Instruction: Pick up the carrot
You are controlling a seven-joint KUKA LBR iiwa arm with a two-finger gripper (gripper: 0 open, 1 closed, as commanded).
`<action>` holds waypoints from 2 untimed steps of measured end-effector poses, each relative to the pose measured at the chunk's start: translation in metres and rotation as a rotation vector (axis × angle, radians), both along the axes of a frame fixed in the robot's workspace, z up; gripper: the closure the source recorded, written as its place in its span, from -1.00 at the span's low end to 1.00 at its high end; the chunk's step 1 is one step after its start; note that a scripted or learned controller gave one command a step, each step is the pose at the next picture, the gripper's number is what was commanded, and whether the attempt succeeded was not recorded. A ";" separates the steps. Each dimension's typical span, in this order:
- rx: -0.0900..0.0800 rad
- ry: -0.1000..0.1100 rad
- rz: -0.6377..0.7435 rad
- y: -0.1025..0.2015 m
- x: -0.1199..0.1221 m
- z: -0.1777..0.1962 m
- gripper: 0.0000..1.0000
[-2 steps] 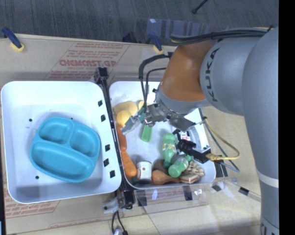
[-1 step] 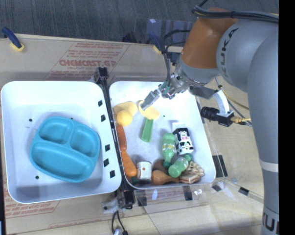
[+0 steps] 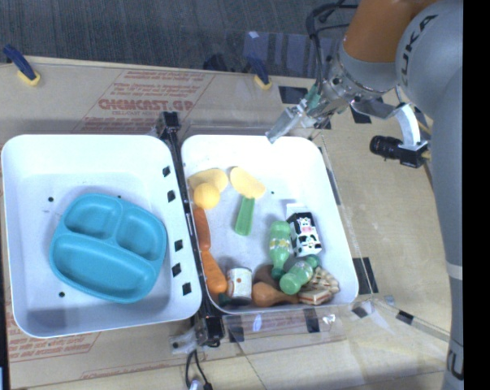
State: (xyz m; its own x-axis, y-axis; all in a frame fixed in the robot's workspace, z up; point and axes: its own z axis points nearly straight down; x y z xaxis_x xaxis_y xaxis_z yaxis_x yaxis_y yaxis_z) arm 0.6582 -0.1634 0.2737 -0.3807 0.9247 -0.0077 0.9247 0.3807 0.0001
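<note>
The carrot (image 3: 207,250) is a long orange piece lying along the left wall of the right bin (image 3: 330,189), its thick end toward the front near a small can (image 3: 240,282). My gripper (image 3: 289,124) hangs over the back rim of the right bin, well behind and to the right of the carrot. Nothing is visibly held in it. The grey arm with the orange band reaches in from the upper right.
Around the carrot lie yellow toy foods (image 3: 207,188), a green stick (image 3: 245,214), a cow-print carton (image 3: 304,234), green pieces (image 3: 280,244) and brown ones (image 3: 269,293). The left bin (image 3: 25,177) holds a blue divided plate (image 3: 106,246).
</note>
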 end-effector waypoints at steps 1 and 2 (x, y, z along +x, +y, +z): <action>0.008 0.014 -0.227 0.077 -0.051 -0.065 -1.00; 0.006 0.018 -0.164 0.061 -0.005 -0.165 -1.00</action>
